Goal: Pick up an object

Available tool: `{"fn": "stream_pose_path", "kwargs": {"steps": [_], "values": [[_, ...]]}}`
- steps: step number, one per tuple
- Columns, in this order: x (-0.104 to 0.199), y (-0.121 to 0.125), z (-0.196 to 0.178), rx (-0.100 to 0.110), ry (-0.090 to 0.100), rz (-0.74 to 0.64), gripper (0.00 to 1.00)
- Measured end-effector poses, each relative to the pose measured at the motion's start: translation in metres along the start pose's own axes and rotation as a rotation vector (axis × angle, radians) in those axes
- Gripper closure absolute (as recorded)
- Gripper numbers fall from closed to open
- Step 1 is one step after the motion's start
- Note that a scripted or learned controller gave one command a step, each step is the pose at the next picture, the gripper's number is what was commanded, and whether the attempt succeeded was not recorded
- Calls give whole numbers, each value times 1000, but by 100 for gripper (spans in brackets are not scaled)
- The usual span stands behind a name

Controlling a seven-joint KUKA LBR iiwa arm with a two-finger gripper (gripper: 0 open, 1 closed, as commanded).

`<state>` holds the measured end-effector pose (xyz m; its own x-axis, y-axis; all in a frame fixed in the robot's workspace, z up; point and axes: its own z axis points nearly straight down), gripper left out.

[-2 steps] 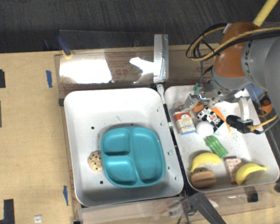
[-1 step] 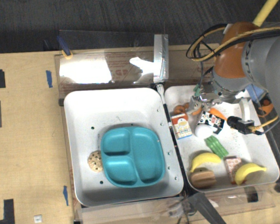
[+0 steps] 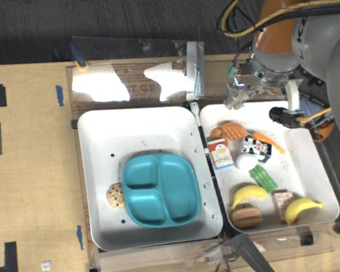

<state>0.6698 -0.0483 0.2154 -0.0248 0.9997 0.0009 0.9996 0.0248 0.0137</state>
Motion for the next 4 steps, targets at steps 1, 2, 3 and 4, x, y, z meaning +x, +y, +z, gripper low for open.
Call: {"fn": "stream_pose_path", "kwargs": {"steps": [1, 2, 3, 4], "values": [[4, 1, -142, -3, -2, -108, 100], [52, -4, -8, 25, 1, -120, 100], [-11, -34, 3, 16, -2, 187, 100], [-10, -33, 2, 16, -2, 186, 0]]}}
